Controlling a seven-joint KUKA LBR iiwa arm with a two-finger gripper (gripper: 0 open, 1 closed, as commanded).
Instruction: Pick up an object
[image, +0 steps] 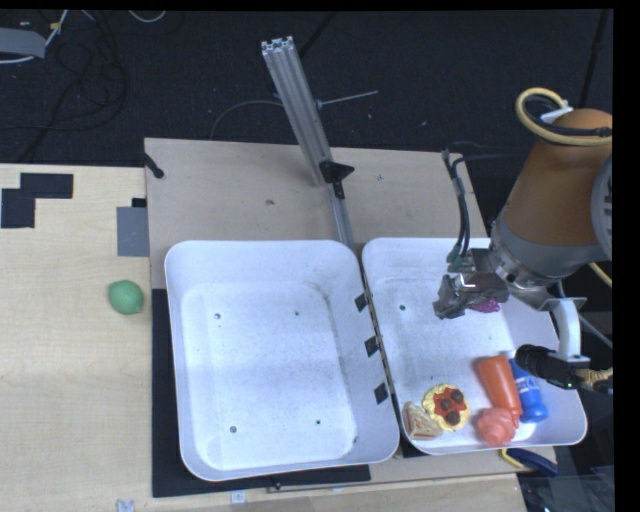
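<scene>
Approach step: gripper (458, 296) low in right bin (420, 265), beside purple item (487, 304); grip state unclear. Next: close, lift, verify hold.

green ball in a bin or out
Out: the green ball lies on the wooden bench top, left of the left bin and apart from its rim.

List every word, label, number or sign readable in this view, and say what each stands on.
None can be read. The right bin, the left bin and the toys heaped in the right bin's near corner, such as the orange bottle and the round yellow toy, carry no legible print. The bench has dark patches, not letters.
</scene>
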